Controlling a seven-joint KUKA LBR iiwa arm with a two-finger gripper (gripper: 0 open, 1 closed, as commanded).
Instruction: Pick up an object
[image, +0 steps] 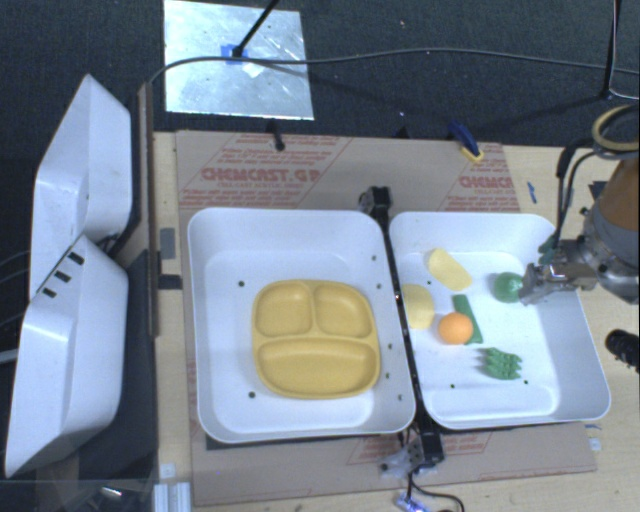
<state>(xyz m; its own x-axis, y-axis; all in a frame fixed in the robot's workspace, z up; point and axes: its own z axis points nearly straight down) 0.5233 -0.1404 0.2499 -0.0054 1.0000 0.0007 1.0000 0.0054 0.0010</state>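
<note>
The right bin (560, 395) holds several small items: a pale yellow piece (449, 269), another yellow piece (417, 305) by the divider, an orange ball (456, 328), a flat dark green strip (466, 316), a leafy green item (501, 363) and a round green ball (507, 287). My gripper (536, 283) reaches in from the right edge, low over the bin's right part, right beside the green ball and touching or nearly touching its right side. I see nothing held between its fingers.
The left bin (215, 300) holds a yellow divided plate (316, 336). A black clamp (377, 199) sits at the top of the divider between the bins. Cables run across the dark floor behind the bench, and white housings stand at the far left.
</note>
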